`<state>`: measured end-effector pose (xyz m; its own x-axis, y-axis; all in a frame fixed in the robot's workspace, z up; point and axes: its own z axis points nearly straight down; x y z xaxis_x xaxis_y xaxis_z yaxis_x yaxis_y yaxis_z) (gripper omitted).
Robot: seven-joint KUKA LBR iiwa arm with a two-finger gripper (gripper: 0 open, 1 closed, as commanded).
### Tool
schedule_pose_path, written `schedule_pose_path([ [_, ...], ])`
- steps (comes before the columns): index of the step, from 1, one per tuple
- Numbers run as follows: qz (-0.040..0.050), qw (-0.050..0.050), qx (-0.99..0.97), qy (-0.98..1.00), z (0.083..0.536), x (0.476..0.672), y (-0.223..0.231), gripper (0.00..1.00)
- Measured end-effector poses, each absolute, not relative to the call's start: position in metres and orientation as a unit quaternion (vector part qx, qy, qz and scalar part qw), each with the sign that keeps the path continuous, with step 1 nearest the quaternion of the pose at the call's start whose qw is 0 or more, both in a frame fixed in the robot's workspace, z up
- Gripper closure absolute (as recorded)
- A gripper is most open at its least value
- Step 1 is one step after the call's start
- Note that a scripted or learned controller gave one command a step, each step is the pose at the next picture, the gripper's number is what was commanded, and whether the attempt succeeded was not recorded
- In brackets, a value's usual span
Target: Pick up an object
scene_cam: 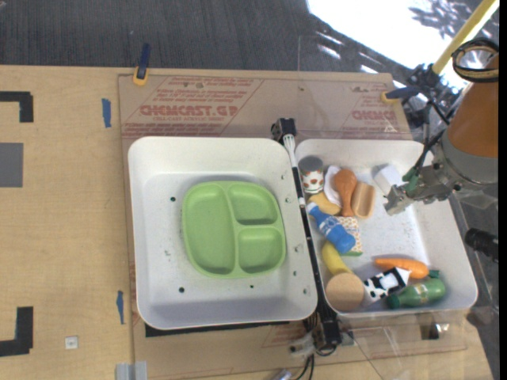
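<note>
My gripper [396,202] hangs over the right bin [455,236], near its upper right part, on the grey arm with the orange band [479,121]. Just up and left of it lies a small white object [386,176]. Toys crowd the bin's left and front: a brown drumstick [344,187], a bun [363,199], a blue bottle [332,229], a yellow piece [333,256], a tan round block [344,290], an orange carrot [401,267], a black-and-white toy [386,283] and a green bottle [417,293]. Nothing shows in the gripper.
The left bin [150,212] holds a green divided plate [233,228]. A black clip [283,128] sits at the top of the wall between the two bins. Bare white floor lies in the right bin below the gripper. Cables hang at the upper right.
</note>
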<state>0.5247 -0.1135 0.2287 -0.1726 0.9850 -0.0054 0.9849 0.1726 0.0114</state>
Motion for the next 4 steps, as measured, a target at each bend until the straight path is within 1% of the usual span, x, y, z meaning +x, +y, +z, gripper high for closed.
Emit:
schedule_pose_path([
  [1,0.0011,0.004,0.720,0.694,0.246,0.509,-0.100,1.00],
  [2,-0.0008,-0.003,0.607,0.795,0.110,0.480,-0.093,1.00],
  [3,0.0030,0.006,0.645,0.764,0.316,0.483,-0.099,1.00],
  [4,-0.0022,-0.005,0.573,0.820,0.180,0.489,-0.069,1.00],
])
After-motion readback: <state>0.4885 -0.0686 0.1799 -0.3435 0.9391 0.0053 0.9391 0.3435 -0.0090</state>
